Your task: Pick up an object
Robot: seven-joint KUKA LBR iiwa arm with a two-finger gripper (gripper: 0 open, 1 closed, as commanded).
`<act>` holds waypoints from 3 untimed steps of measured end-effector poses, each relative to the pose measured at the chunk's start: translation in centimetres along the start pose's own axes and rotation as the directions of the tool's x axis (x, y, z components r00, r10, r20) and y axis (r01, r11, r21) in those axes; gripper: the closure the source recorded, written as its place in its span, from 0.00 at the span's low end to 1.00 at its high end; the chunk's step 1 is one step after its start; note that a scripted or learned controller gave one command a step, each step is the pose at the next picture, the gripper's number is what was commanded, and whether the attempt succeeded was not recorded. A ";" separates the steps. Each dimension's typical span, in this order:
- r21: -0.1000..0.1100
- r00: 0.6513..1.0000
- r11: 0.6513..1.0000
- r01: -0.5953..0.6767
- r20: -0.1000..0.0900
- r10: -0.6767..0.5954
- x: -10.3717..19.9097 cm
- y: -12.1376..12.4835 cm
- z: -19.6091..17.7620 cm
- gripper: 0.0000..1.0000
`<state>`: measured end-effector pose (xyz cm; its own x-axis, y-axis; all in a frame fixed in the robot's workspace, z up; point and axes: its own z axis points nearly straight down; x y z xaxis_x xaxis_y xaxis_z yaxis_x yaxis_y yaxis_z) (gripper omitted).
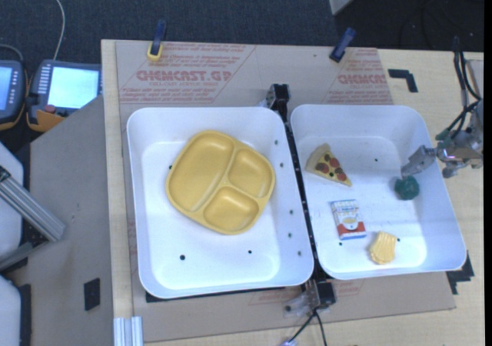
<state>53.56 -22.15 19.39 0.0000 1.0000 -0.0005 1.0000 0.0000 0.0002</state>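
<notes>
At the right wall of the right-hand white bin (430, 144), the gripper (419, 161) reaches in from the bench edge, its grey fingers sitting just above a small dark green round object (407, 187). Whether the jaws are apart or together cannot be told from this angle, and no contact with the green object can be confirmed; nothing is seen between the fingers. Taking the green object as landmark: a toy pizza slice (329, 164) lies to its left and slightly farther from the camera, near the bin's left wall. A small red, white and blue carton (348, 220) lies flat to its near left, about the middle of the bin floor. A small yellow object (383, 247) sits nearer the camera than the green object and just right of the carton, apart from it. Well to the left of the green object, across the divide, the left-hand white bin (154, 260) holds a yellow three-compartment plate (221, 181), lying flat and turned at an angle.
</notes>
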 end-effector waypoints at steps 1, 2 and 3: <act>0.006 1.000 1.000 0.000 -0.003 0.000 0.2 0.3 6.3 0.00; 0.005 1.000 1.000 0.003 -0.009 -0.003 0.6 0.4 11.1 0.00; 0.000 1.000 1.000 0.002 -0.002 -0.002 0.4 0.4 9.9 1.00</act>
<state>53.95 -21.79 9.50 -0.0017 1.0000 0.0014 1.0000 0.0017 -0.0002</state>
